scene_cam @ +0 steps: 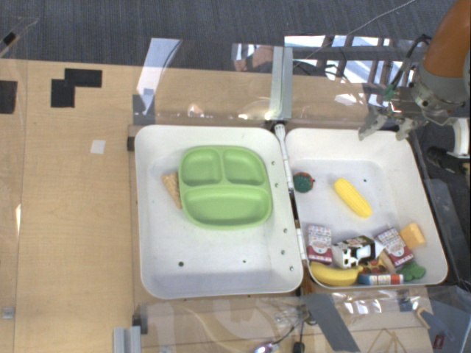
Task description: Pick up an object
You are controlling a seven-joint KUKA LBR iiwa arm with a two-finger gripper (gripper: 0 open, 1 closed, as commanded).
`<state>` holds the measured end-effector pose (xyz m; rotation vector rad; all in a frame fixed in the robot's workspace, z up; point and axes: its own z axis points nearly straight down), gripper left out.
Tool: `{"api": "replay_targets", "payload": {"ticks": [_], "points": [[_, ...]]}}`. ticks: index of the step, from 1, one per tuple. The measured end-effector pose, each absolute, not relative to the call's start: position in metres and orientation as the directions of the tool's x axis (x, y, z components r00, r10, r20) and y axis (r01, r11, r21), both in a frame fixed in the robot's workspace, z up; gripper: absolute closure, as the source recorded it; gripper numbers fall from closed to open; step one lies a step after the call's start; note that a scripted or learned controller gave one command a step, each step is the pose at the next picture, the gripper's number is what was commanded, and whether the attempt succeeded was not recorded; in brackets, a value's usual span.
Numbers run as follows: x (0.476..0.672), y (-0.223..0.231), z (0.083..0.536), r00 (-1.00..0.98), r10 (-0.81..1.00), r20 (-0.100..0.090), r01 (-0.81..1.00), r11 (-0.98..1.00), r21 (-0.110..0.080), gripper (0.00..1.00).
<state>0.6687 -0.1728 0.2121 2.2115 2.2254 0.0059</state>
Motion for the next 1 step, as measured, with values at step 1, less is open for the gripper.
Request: {"api": "replay_targets", "payload": {"ticks": [1], "points": [[0.647, -0.1598, 0.2835, 0.045, 0.999, -0.001, 0.999, -0.045, 0.008, 0.0]]}}
